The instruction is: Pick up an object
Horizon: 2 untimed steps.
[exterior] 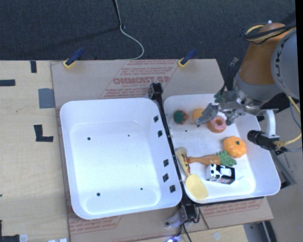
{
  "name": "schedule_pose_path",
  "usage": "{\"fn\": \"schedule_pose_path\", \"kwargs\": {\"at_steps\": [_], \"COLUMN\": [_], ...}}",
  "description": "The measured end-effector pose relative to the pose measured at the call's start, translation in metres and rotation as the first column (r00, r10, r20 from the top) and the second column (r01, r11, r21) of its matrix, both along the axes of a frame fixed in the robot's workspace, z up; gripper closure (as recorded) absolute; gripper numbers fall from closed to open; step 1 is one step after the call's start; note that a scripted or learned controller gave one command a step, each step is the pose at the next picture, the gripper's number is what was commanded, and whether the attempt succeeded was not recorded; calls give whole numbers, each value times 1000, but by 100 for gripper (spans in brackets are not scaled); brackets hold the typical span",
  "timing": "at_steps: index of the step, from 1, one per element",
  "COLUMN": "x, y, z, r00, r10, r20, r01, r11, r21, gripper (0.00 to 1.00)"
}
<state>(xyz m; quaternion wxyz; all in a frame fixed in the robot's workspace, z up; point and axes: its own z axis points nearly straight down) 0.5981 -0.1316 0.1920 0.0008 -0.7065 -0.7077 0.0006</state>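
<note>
Jaws (215,115) spread apart, gripping nothing, low over the right bin (266,185); pink donut (217,124) right beneath them (the orange pumpkin (235,147) sits just beyond, toward the bench's front edge).

— Can you read any words here?

— Yes. There are red letters on the brown cardboard sheet (134,78) under the two white bins. They sit upside down near the far edge.

— What do they say?

— I can't tell. The letters are too blurry. More red print shows on the cardboard's near edge, and it is too small to read.

— Any words on the toys?

— No. The black and white box (221,174) has a pattern, but no letters I can read.
</note>
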Motion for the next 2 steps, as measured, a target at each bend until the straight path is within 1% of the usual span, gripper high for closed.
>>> {"fn": "schedule_pose_path", "kwargs": {"at_steps": [1,2], "x": [-66,6], "y": [-35,-75], "z": [-83,-75], "r00": [1000,1000], "r10": [-6,6], "r20": [-10,13], "r01": [6,-6], "r11": [1000,1000], "r21": [2,4], "gripper": [0,0]}}
